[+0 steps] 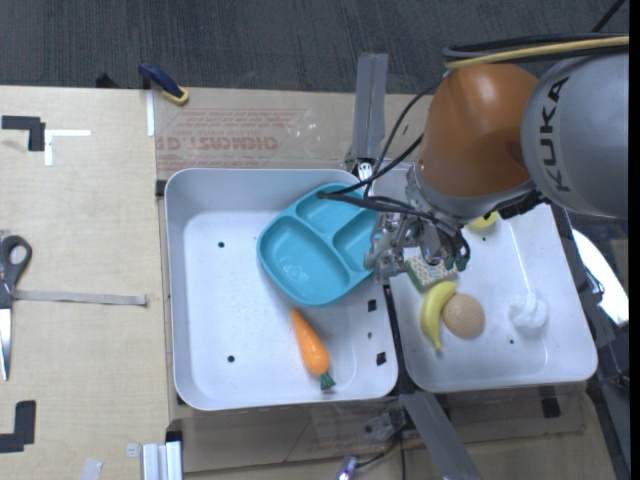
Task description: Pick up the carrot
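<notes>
Toward six o'clock in the left white bin (190,298) lies the orange plastic carrot (310,341) — the tool (415,253), state unclear, hovers at two o'clock; descending there risks clipping the blue divided tray (310,253).

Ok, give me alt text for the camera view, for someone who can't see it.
An orange carrot lies in the left bin below a blue divided plate. The arm's end effector hovers at the bins' shared edge, above a banana and an egg in the right bin.
</notes>
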